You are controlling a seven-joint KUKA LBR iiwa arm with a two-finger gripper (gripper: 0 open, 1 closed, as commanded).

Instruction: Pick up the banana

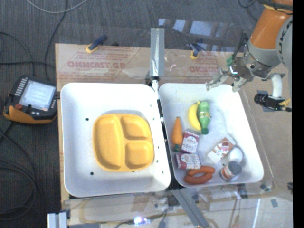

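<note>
Sausages [199, 174] and a small tin [228, 170] sit along the near edge of the right bin [251, 127], and further in lies the banana [194, 116], smooth, curved and yellow, untouched and pressed against a glossy green bottle [204, 117], with a tapered orange carrot [176, 130] just beside. My pincer [227, 79] hovers over the bin's far rim, fingers spread wide and holding nothing, though the glare there blurs it a little. So by my reckoning the whole job is left: cross to the banana, descend, close, lift.
</note>
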